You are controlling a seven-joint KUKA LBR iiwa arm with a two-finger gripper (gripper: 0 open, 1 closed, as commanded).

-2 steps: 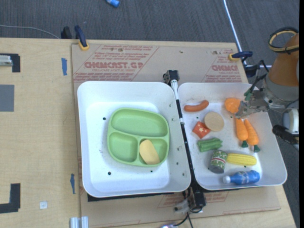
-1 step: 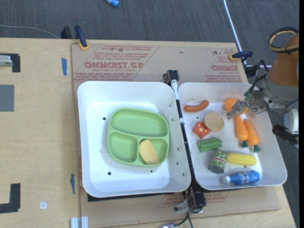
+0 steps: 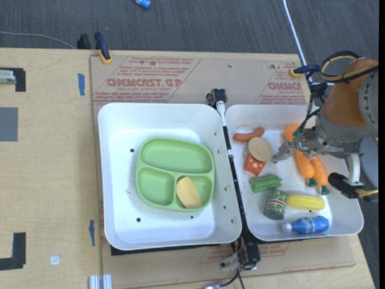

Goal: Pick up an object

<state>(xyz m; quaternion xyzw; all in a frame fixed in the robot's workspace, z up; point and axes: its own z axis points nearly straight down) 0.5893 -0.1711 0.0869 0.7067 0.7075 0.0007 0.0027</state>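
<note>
The grey arm enters from the right, its orange band above the right bin's [image 3: 352,224] far right corner, the gripper [image 3: 296,147] lowered beside the carrots [image 3: 313,167] near the right edge. Whether it grips anything cannot be told. A yellow potato-like piece [image 3: 189,192] lies in the green divided plate [image 3: 174,172], left bin [image 3: 120,179].

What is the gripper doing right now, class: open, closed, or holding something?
Gripper: low in the right bin beside the carrots; open, closed or holding cannot be told.
</note>
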